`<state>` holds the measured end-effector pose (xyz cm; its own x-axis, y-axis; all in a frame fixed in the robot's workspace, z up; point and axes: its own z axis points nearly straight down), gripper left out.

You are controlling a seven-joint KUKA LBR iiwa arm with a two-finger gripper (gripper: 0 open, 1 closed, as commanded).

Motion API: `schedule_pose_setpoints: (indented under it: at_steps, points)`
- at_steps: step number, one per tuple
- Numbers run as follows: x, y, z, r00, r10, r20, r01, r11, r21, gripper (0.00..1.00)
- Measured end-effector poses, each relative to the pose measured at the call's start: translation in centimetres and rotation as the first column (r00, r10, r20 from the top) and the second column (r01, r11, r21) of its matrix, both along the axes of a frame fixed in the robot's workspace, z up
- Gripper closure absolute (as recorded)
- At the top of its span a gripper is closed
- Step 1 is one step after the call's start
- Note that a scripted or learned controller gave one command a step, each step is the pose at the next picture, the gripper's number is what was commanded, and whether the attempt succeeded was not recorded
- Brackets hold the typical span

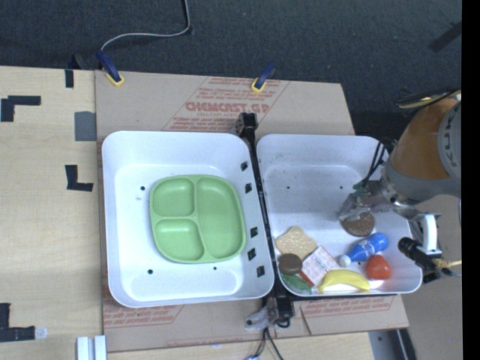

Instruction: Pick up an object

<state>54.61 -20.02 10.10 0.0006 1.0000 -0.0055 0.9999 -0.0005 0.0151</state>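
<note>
My gripper (365,203) hangs low in the right bin (315,160), toward its right side, on the grey arm with the orange band (420,150). Directly in front of it lies a round brown disc (358,223), touching or just under the gripper's tip. Along the bin's front lie a tan cracker (295,240), a small dark brown round piece (289,262), a red and white packet (319,262), a yellow banana (344,280), a blue object (368,247) and a red object (379,267).
The left bin (127,163) holds a green divided plate (198,217). A black divider (255,201) runs between the bins. Both bins sit on a cardboard sheet (217,103). The back half of the right bin is bare white floor.
</note>
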Motion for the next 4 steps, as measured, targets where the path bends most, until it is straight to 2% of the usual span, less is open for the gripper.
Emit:
schedule_pose_setpoints:
  at_steps: [1, 2, 3, 4]
  points:
    - [1.9, 10.6, 8.2, 1.000, 0.004, -0.014, -0.004, 1.000, 0.007, 1.00]
    - [1.8, 10.4, 8.2, 1.000, 0.002, -0.016, -0.002, 1.000, 0.006, 0.00]
    - [0.8, 2.6, 7.6, 1.000, 0.000, -0.017, 0.000, 1.000, 0.004, 0.00]
    - [1.2, -1.7, -1.3, 1.000, 0.003, -0.008, -0.002, 1.000, 0.005, 0.00]
